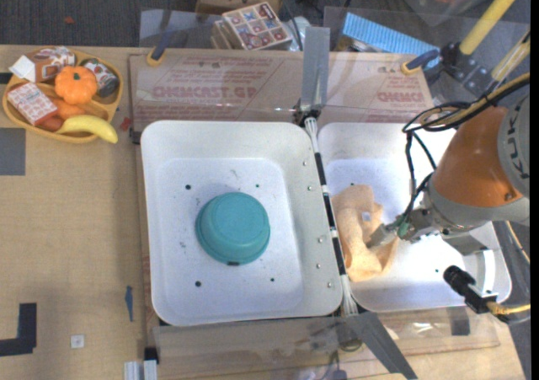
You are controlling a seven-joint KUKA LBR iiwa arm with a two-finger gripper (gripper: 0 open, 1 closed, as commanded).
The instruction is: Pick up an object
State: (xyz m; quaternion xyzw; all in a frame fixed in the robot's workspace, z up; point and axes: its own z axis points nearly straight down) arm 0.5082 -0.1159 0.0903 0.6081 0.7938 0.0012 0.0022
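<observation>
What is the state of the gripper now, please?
Gripper: low in the right bin, at the tan cloth; open or closed cannot be told.

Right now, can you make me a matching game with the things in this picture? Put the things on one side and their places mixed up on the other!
Things:
1. teal bowl
2. tan cloth
3. banana
4. gripper

Places:
A. on the yellow plate at the bench's far left corner
B. in the right bin, near its left wall
C. upside down in the left bin
D. low over the cloth's right edge

Pairs: 1-C, 2-B, 3-A, 4-D
</observation>
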